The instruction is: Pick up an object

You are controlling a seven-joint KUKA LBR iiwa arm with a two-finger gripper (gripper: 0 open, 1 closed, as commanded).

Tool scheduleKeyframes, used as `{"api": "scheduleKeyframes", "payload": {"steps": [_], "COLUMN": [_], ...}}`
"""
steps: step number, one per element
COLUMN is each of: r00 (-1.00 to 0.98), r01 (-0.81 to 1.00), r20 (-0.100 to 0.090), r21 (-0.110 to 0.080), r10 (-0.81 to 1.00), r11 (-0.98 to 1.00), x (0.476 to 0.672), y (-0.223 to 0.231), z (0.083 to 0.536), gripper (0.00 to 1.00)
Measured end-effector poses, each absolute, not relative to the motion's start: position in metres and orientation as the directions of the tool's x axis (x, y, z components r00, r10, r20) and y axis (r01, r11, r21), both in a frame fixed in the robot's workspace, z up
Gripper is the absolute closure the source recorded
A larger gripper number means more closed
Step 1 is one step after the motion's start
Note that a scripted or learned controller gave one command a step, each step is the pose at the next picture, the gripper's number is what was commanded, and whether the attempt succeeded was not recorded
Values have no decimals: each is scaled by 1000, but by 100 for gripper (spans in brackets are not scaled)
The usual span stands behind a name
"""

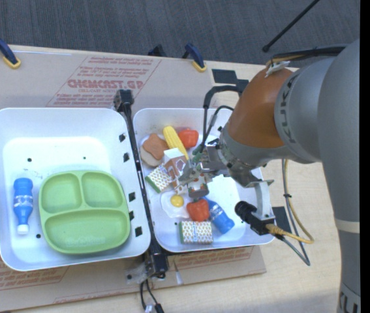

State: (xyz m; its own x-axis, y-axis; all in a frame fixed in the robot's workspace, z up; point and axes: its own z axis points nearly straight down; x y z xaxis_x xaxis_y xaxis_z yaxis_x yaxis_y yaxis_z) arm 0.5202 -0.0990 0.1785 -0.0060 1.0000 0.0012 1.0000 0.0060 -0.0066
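Several toys crowd the gripper (188, 175) — fried egg (174, 201) (just below).

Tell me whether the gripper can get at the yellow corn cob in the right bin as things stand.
Probably yes. The gripper sits low in the right bin, just beside the corn cob, whose top lies uncovered, though a red item crowds it.

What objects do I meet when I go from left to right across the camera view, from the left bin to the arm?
Blue bottle → green divided plate → brown bread-like piece → yellow corn → tool → arm's orange band.
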Motion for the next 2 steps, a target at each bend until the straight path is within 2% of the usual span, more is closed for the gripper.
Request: {"api": "scheduleKeyframes", "payload": {"steps": [1, 2], "r00": [-7, -8], "r01": [1000, 1000], "r20": [1, 0], "r21": [-1, -4], "r10": [1000, 1000], "r11": [7, 8], "x": [560, 501], "y": [-26, 16], "z": [242, 240], "gripper": [100, 100]}}
